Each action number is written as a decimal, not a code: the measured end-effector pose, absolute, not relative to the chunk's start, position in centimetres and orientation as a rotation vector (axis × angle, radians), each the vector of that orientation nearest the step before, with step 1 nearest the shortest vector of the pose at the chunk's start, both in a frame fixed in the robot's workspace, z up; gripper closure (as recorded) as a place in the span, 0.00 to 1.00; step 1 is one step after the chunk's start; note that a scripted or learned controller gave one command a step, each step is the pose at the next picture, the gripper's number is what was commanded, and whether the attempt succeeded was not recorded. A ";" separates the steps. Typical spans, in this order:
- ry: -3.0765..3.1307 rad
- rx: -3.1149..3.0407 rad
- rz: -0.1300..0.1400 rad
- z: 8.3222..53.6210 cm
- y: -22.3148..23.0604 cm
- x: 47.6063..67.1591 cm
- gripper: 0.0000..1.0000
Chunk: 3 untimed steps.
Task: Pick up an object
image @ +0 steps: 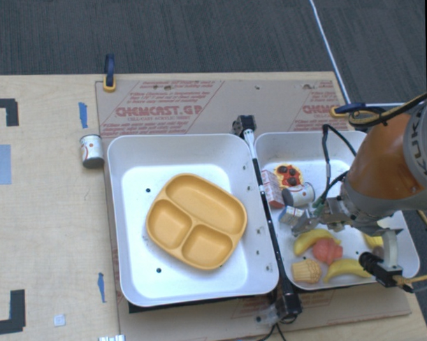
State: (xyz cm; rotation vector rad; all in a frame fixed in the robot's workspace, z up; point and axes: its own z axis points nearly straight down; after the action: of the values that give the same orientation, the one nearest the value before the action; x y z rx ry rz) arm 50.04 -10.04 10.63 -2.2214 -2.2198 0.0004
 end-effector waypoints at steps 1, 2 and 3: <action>-2.219 -2.223 -0.001 8.6 -9.3 49.9 0.00; -2.222 -2.222 -0.004 8.6 -9.8 50.6 0.00; -2.223 -2.225 -0.002 8.6 -9.4 51.3 0.00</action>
State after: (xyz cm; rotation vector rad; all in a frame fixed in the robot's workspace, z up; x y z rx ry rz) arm 51.35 -9.40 8.58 -2.2249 -2.2228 -0.0019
